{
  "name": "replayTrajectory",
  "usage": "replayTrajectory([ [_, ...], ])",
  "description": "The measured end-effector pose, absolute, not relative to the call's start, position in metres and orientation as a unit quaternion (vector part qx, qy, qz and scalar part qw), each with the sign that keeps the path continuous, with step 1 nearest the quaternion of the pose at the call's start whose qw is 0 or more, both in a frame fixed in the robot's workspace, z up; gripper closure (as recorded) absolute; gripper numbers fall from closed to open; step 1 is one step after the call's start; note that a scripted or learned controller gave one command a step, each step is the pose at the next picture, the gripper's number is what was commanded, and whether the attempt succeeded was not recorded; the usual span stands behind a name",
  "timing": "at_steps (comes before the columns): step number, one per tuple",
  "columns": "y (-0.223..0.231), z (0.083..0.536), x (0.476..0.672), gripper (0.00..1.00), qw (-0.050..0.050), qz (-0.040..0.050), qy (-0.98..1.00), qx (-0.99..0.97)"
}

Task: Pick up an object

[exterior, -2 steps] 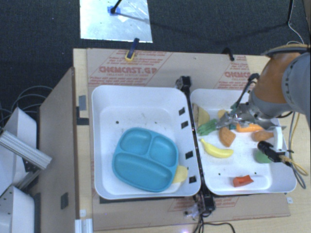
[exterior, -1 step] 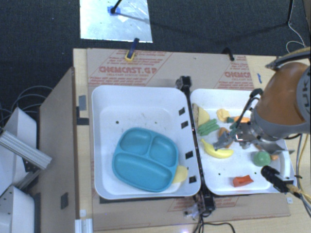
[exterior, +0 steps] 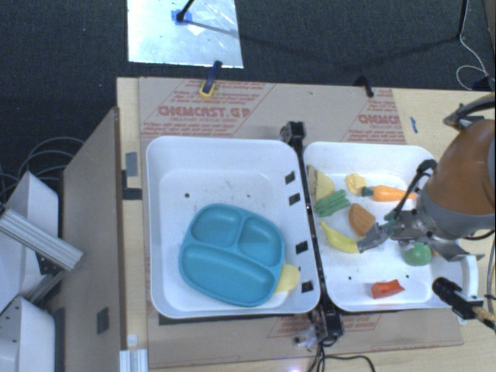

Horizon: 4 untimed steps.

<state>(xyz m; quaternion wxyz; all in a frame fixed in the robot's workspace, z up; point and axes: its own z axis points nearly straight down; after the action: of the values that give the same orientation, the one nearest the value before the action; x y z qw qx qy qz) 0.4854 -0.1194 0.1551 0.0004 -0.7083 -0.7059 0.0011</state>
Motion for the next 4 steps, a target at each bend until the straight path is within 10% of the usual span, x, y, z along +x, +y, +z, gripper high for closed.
replayTrajectory([
  [1, -0.117, 0.082, 0.578, 0.0, -0.003, -0.002, -0.71, -0.705],
  [2, -0.118, 0.095, 0.575, 1.0, -0.001, -0.0013, -0.709, -0.705],
  [3, -0.128, 0.208, 0.56, 1.0, -0.004, -0.0026, -0.708, -0.706],
  [4, -0.098, 0.222, 0.552, 1.0, -0.001, -0.0014, -0.709, -0.705],
])
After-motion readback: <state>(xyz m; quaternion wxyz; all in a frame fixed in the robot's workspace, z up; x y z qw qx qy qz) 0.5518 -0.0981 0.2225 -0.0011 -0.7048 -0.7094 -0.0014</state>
